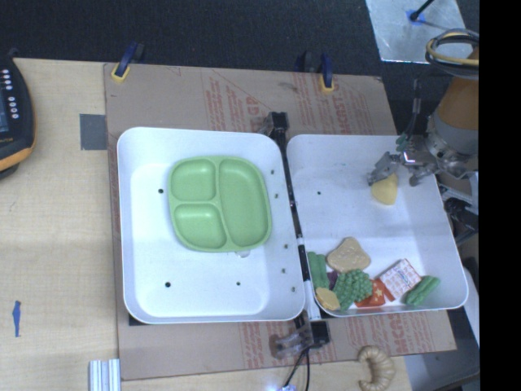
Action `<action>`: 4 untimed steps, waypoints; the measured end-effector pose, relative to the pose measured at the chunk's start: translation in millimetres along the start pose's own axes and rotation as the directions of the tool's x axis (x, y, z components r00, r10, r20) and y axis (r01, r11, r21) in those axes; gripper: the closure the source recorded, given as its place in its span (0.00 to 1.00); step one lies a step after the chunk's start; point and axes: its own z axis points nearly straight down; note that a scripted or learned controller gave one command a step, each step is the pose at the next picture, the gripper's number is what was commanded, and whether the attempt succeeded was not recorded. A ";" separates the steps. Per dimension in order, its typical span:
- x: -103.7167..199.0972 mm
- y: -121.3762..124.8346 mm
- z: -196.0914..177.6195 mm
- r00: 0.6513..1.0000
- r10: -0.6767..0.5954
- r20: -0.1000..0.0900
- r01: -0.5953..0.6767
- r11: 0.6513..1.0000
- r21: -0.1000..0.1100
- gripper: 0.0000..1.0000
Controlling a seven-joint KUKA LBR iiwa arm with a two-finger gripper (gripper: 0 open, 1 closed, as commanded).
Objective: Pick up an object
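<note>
Two white bins [130, 218] are seen on cardboard printed with unreadable red lettering. In the right one, a yellow object [385, 191] is straddled by the gripper [399, 173], fingers spread wide, untouching.

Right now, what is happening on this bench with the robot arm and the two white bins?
The grey arm reaches in from the right, and its gripper is over the right white bin, with a pale yellow lump directly below its fingers. Whether the lump is gripped is unclear. More toy food lies piled at that bin's near edge. The left white bin holds a green three-compartment plate.
</note>
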 end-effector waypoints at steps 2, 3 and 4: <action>0.8 19.0 34.5 1.000 -0.005 0.002 0.005 1.000 -0.004 0.00; 0.2 -6.6 -5.3 1.000 0.000 0.001 0.000 1.000 -0.003 0.00; 11.5 8.2 13.5 1.000 -0.005 0.002 0.005 1.000 -0.004 0.00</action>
